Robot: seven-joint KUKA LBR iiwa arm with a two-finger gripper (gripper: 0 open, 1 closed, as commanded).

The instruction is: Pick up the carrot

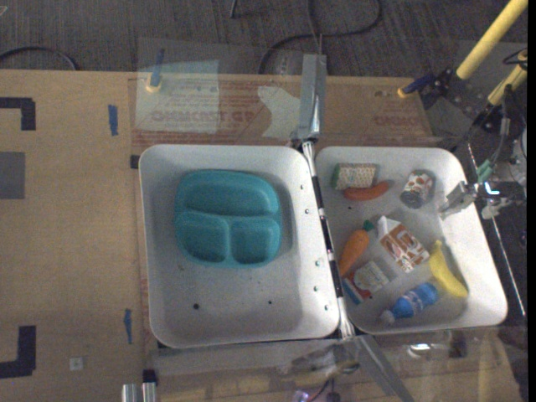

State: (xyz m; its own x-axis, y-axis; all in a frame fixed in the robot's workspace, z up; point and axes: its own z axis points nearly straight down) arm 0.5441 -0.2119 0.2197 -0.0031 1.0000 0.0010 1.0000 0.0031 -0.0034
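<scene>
One carrot (354, 250) lies in the right bin (477, 296), at its left wall. Around the carrot: one sausage (366, 193) above, one carton (402, 244) just right, one banana (448, 271) and one bottle (411, 303) beyond. One teal tray (227, 217) sits left. The hand (462, 198) hovers upper right; grip state unclear.

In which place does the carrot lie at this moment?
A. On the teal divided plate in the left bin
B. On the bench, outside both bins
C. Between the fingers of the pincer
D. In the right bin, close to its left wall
D: the carrot lies in the right bin near its left wall, beside a small carton, away from the teal plate.
</scene>
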